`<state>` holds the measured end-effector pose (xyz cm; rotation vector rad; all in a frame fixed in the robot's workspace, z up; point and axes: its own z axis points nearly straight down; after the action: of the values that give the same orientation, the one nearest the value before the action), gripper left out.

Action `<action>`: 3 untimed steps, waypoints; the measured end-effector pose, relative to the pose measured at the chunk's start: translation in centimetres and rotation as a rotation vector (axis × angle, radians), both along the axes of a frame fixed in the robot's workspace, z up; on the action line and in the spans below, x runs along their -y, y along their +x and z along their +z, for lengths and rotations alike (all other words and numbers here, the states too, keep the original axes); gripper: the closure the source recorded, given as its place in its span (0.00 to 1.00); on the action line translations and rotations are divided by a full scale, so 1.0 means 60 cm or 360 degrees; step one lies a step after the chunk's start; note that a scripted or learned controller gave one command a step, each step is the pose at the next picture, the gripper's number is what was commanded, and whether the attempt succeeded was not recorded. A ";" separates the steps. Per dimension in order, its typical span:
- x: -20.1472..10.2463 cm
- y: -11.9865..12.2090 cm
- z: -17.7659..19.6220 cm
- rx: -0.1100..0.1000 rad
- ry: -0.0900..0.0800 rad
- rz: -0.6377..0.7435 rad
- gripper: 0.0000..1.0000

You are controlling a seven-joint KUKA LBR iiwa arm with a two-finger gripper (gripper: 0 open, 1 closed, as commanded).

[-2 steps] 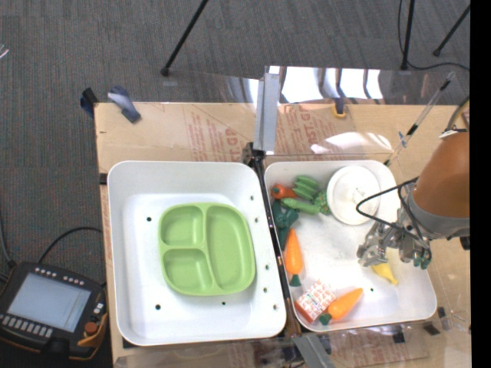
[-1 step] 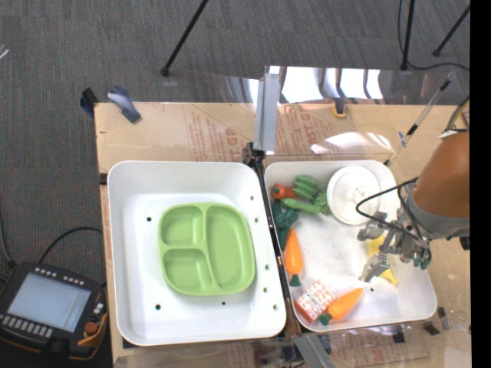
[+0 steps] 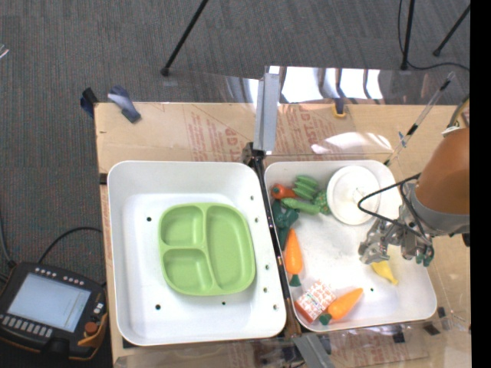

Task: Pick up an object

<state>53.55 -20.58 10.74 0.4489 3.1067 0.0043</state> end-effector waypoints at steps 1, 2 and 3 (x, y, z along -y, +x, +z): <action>-0.001 0.000 -0.001 -0.0001 0.0001 0.0002 0.00; 0.005 0.016 -0.035 -0.0003 -0.0002 -0.0030 0.00; 0.005 0.019 -0.016 0.0007 -0.0004 -0.0023 1.00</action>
<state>54.68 -20.88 9.77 0.4711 3.0987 0.0009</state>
